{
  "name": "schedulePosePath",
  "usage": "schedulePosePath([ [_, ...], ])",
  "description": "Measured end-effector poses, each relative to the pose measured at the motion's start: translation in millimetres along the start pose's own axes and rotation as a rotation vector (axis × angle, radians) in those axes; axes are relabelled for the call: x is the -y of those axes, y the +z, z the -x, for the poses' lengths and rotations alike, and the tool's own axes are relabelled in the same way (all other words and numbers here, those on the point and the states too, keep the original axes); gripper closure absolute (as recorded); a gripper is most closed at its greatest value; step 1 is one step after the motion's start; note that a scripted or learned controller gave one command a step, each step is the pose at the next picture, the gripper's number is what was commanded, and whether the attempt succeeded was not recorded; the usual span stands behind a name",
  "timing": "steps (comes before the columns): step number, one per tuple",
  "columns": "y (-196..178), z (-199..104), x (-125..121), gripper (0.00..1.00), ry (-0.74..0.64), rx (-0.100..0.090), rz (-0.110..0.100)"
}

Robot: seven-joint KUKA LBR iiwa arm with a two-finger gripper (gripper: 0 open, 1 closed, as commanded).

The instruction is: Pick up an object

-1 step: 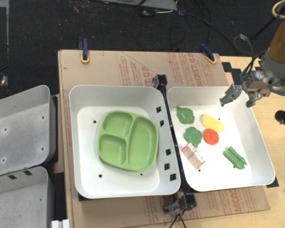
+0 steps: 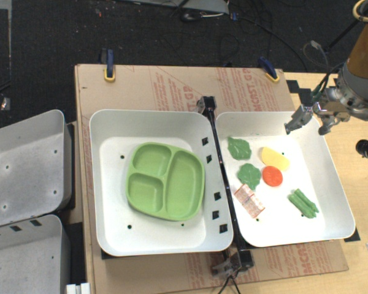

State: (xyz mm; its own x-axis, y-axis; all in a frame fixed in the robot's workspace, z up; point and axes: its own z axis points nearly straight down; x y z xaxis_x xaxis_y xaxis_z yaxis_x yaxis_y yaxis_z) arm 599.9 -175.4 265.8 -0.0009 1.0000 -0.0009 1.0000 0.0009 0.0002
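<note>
Yellow toy [image 2: 274,158] lies nearest, below and left of the tool [image 2: 311,120], whose fingers hang spread and grasp nothing above the right bin [image 2: 331,182].

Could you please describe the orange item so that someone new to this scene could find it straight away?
Look in the right-hand white bin, among the small pieces near its middle. The orange item is a round disc just below the yellow piece and right of a green leafy piece; nothing else there is orange.
</note>
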Motion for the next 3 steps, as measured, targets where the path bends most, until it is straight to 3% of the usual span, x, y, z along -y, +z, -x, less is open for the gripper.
schedulePosePath([
  [3, 167, 14, 8, 0.0, 0.002, -0.002, -0.004],
])
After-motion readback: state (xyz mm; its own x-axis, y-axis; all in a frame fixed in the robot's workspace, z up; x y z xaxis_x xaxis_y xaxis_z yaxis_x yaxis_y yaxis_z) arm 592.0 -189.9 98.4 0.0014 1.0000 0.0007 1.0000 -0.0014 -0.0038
